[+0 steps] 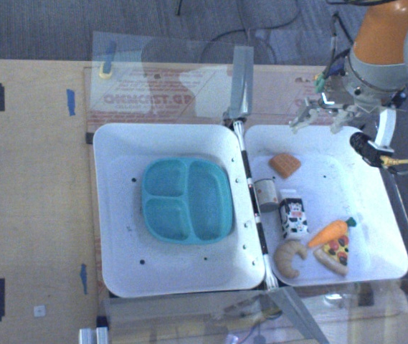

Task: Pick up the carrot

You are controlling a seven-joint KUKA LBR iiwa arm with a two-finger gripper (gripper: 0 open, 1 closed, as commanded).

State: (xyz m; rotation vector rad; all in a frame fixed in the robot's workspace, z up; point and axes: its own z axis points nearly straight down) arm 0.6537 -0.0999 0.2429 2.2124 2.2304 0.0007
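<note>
The carrot (330,233) lies in the lower right part of the right bin (376,192), orange with a small green top pointing to the upper right. Its lower side touches the pizza slice (335,254), which sits just below it near the bin's lower edge. Above and to the right of the carrot the white floor is bare, leaving open room there. To the left stand a small black and white carton (294,217) and, below that, a pale croissant (290,258); both are near the carrot but apart from it. Farther up lie a grey can (264,192) against the divider and a tan waffle-like cracker (285,165).

The gripper (323,117) hangs over the upper edge of the right bin, well apart from the carrot, its two fingers spread apart with nothing between them.

The left bin (114,213) holds a teal divided plate (187,199). Faded red lettering on the board above the bins is too blurred to read.
</note>
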